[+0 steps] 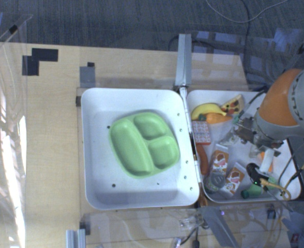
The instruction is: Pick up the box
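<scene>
Several small boxes lie in the right bin point(295, 191). One white and orange box point(220, 161) sits near the bin's middle, and a similar one point(235, 177) lies just below and right of it. A flat pink box point(201, 133) rests against the left wall. My gripper point(241, 129) hangs over the upper middle of the right bin, under the orange-banded wrist point(276, 112). It is above and to the right of the white and orange box and apart from it. Nothing shows in its grasp.
The left bin point(97, 190) holds a green divided plate point(144, 143). The right bin also has a banana point(208, 109), an orange piece point(215, 118), a pizza-slice toy point(233, 105), a red stick point(203, 161), a clear cup point(214, 182) and a green item point(253, 191). Cables trail at the right.
</scene>
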Robot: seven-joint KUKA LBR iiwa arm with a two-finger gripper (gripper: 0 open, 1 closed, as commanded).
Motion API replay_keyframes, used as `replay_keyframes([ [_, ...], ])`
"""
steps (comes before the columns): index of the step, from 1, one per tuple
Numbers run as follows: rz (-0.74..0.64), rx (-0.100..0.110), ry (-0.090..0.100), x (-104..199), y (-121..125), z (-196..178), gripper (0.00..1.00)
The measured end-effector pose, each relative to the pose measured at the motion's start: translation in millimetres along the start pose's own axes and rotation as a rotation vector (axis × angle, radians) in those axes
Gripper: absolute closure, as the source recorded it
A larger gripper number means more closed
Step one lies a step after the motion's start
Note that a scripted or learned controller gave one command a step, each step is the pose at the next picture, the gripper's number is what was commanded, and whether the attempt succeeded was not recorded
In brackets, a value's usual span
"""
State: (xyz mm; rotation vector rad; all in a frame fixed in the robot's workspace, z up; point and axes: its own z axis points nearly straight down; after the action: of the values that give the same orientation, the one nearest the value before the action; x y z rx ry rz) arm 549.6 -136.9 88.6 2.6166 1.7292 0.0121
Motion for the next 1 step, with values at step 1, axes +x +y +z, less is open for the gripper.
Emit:
replay_keyframes([
  [1, 0.692, -0.001, 0.0, -45.4, -11.9, 0.2, 0.0],
])
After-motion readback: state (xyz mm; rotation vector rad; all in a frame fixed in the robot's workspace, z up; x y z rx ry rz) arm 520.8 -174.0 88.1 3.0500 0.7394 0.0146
